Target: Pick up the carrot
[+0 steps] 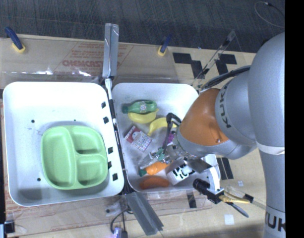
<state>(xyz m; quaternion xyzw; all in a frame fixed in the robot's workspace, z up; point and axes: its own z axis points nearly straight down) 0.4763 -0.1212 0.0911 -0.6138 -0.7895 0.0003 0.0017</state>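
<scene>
Carrot within reach, grasp unsettled

Carrot lies in the right bin, toward six o'clock, with a red-orange piece just below it. My fingers hover just beside its three-o'clock end; I cannot tell whether they are open or closed. I judge this the approach step. Next: centre over the carrot, descend, close.

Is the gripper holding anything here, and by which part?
Cannot be told. The gripper sits just above the carrot, but the wrist hides whether anything is between its tips.
</scene>
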